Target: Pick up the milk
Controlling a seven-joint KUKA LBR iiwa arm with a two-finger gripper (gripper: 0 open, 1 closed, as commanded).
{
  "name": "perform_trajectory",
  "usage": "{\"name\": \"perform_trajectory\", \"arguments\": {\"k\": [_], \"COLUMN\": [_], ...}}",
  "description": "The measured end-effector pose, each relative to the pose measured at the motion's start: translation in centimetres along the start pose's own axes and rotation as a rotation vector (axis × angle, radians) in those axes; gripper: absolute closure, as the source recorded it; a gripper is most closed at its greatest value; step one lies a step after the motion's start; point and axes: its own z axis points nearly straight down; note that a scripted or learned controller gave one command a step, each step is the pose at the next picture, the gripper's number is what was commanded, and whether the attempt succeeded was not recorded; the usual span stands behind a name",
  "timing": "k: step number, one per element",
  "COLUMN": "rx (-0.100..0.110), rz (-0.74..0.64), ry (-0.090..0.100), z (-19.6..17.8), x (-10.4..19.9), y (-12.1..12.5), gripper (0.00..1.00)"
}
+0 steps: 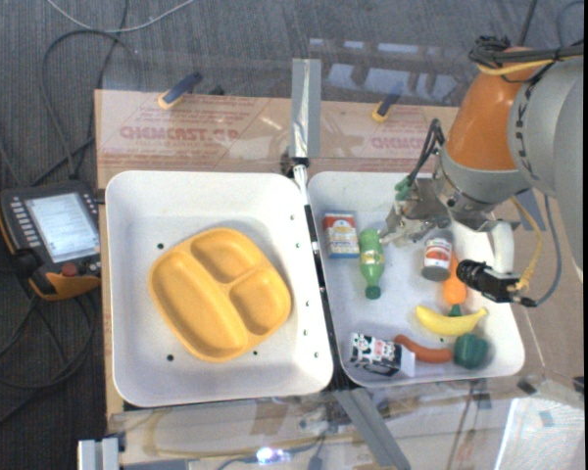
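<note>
The milk is a small black-and-white carton lying on its side at the front left corner of the right bin. My gripper hangs over the back middle of that bin, between a green bottle and a small can. It is well behind the milk and apart from it, with nothing seen in its grasp.
A red-and-white box lies left of the bottle. An orange, a banana, a green pepper and a red-orange carrot crowd the front right, the carrot touching the milk. The left bin holds a yellow divided plate.
</note>
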Motion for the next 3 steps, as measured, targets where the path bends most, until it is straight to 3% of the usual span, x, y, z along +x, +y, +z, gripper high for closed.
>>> {"name": "perform_trajectory", "arguments": {"k": [1,2,3], "rx": [0.001,-0.003,0.000], "rz": [-0.019,-0.251,-0.255], "ry": [0.001,-0.002,-0.006], "z": [0.1,-4.0,-4.7], "x": [-7.3,-9.7,-9.5], "y": [2.9,9.7,9.8], "gripper": [1.00,1.00,1.00]}}
